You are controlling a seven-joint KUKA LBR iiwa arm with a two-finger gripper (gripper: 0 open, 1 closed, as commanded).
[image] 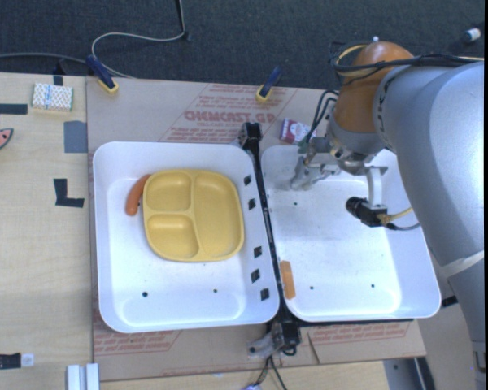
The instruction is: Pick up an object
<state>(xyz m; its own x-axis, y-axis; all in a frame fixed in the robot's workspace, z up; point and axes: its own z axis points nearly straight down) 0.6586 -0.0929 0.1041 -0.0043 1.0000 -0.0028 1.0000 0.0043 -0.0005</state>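
The left bin (pixel 118 295) holds a yellow divided plate (pixel 193 214), with an orange sausage-shaped piece (pixel 134 195) lying against the plate's left edge. A small orange piece (pixel 286 279) lies in the right bin (pixel 366 295), against its left wall near the front. My gripper (pixel 302 177) hangs low over the back left part of the right bin, above bare white floor. It is well apart from the small orange piece, and nothing shows in its grasp.
A small red-and-white packet (pixel 291 130) lies on the cardboard behind the right bin, close to the gripper. Two blue-and-yellow clamps (pixel 102 73) (pixel 268 84) sit at the cardboard's back edge. A black cable (pixel 366 211) hangs from the wrist over the right bin.
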